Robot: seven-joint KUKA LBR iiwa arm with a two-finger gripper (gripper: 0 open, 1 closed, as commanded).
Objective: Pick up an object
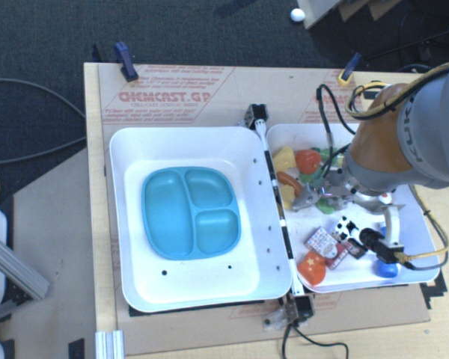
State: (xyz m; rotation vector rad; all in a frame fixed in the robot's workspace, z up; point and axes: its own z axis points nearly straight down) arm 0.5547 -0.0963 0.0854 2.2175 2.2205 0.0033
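1. Grey arm [404,137] with its orange band rides highest, reaching in from the right over the right bin [423,226]. Its end effector [323,197] is low among the clutter; open or closed, I cannot tell.
2. Tabletop [172,99] next, brown board carrying both bins.
3. Left bin [127,155] holds a blue divided plate [191,212]: stiff and smooth, probably awkward to pinch except at its rim.
4. In the right bin sits the pile. A yellow piece [284,159] lies against the left wall and a red round piece [308,160] just beside it, both near the end effector. They look like light plastic toy food, rigid and a bit slippery, so I'd squeeze across the narrow middle.
5. A pink-and-white packet [323,241] lies flat further forward, likely thin and hard to get under.
6. Another red piece [312,268] touches the packet at the front-left corner; it stands clear on top and looks the easiest grab.
7. Smallest is a blue bit [387,269] near the front wall.
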